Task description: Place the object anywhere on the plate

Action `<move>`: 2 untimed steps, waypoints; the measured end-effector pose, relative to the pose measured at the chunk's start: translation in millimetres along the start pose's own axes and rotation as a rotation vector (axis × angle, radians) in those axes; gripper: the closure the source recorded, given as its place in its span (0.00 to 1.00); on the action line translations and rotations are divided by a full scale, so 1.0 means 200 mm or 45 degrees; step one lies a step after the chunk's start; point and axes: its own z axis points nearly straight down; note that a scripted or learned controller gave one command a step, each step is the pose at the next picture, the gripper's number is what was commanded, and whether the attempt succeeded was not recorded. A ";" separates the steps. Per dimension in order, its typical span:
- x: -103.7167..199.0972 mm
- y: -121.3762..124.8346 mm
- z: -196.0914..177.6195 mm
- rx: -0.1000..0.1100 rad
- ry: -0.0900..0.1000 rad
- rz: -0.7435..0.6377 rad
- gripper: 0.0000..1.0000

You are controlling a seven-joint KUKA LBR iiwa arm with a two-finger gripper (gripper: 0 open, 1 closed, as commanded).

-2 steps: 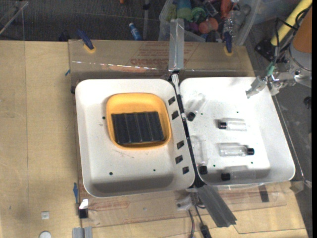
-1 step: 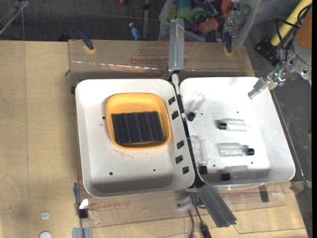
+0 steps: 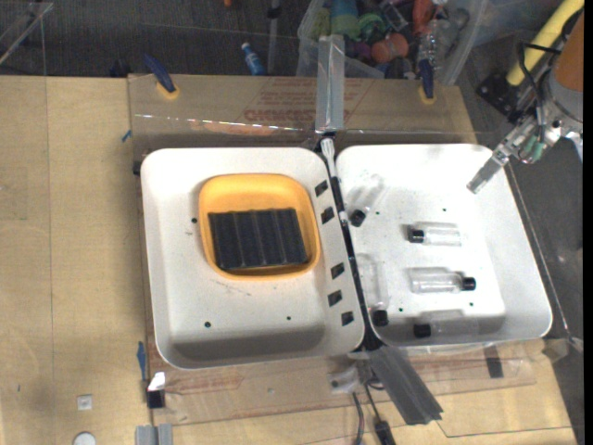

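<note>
While the gripper (image 3: pixel 474 184) hangs above the far right corner of the right bin (image 3: pixel 519 295), nothing is seen held in it; whether it is open or closed cannot be told, since it is viewed side-on as one slanted grey bar. Camera view: a dark ridged slab (image 3: pixel 257 237) is seen lying flat on the orange plate (image 3: pixel 215 193), roughly centred, inside the rim. The plate is set in the left bin (image 3: pixel 176 323), both bins carried on the desk (image 3: pixel 65 248). The slab is judged to be the task's object, so the placement looks done, though this cannot be confirmed. In the right bin, an upper clear vial (image 3: pixel 435 235) and a lower clear vial (image 3: pixel 442 282) are laid on their sides, apart from each other, black caps on opposite ends; fainter clear items are made out near the divider. Handling, as judged: the slab is probably stiff and fairly light, with ridges giving some bite; it would best be pinched across its short width at the middle, not at a corner. If a vial is meant instead, it should be expected to be light, smooth, slippery and prone to roll; it would best be taken across the barrel at mid-length, square to its axis.
</note>
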 end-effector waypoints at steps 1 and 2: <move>0.02 -0.01 0.00 0.001 0.002 -0.313 0.00; 0.03 -0.03 -0.08 -0.002 -0.005 -0.462 0.00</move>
